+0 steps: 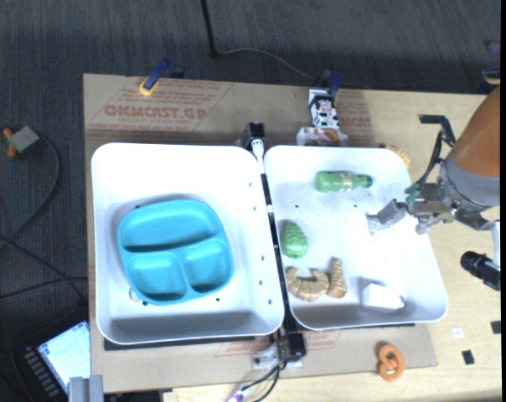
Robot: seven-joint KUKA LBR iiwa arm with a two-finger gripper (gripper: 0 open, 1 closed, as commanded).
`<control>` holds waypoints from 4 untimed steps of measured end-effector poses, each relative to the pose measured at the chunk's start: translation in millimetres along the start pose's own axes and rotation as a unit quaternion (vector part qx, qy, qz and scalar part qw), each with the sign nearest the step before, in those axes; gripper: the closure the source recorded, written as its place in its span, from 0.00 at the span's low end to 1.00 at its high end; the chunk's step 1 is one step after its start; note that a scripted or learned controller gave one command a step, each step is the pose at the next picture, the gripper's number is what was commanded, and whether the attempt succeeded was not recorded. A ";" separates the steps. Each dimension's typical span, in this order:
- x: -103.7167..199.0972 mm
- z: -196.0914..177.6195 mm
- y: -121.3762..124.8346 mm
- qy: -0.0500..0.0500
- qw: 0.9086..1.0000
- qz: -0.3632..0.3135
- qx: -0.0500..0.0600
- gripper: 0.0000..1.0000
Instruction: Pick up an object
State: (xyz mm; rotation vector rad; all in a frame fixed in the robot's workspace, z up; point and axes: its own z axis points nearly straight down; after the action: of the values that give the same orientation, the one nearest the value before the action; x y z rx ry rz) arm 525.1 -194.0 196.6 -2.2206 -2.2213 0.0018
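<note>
Tan bench (194,111) with two bins, dark carpet (85,23) behind

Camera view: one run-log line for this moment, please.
gripper: over right bin, nothing held | green bottle: lying in bin | stage: pre-grasp

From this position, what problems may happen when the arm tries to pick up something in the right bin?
1. The end effector hangs near the right bin's right wall, so a descent here might clip the rim.
2. The croissant and the tan cone lie touching each other, so a grasp there may catch both or push one aside.
3. The green bottle lies on its side and could roll away when touched.
</note>
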 end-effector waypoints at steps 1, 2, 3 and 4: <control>-19.3 99.2 3.9 0.006 1.000 -0.004 -0.002 0.00; -22.6 90.7 2.3 0.002 1.000 -0.002 -0.001 1.00; 35.9 18.0 -4.8 0.000 1.000 0.000 -0.001 1.00; 95.2 -36.3 71.9 0.000 1.000 -0.001 -0.001 1.00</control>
State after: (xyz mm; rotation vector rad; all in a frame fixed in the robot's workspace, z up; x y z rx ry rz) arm 597.1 -98.7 232.8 -2.2209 -2.2241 -0.0014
